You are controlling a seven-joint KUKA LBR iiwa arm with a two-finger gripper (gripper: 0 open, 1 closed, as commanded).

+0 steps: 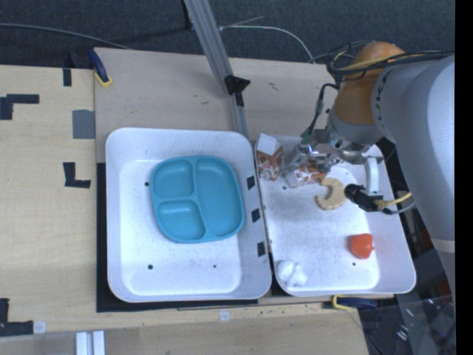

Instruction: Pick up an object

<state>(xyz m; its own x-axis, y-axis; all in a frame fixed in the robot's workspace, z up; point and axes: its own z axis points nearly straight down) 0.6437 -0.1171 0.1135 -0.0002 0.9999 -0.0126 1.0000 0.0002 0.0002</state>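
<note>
The arm reaches into the right bin [384,272] from the right, and its pincer [314,156] sits low at the bin's far end, over a crumpled printed wrapper [272,161] that lies against the far left corner. Whether the pincer stands apart or together I cannot tell; metal parts and wrapper blur into one patch there.

Other candidates lie in the same bin: a tan curved piece [332,195] just beside the pincer (probably a toy pastry, though the shape is unclear), an orange-red block [361,245] well apart toward the near right, and a white crumpled lump [292,274] at the near left corner. The left bin [126,272] holds a blue divided plate [197,198].

The risk, as I judge it: the wrapper is thin and crowds the bin wall, so a closing grip may slide over it or nudge it aside, or knock the tan piece.
</note>
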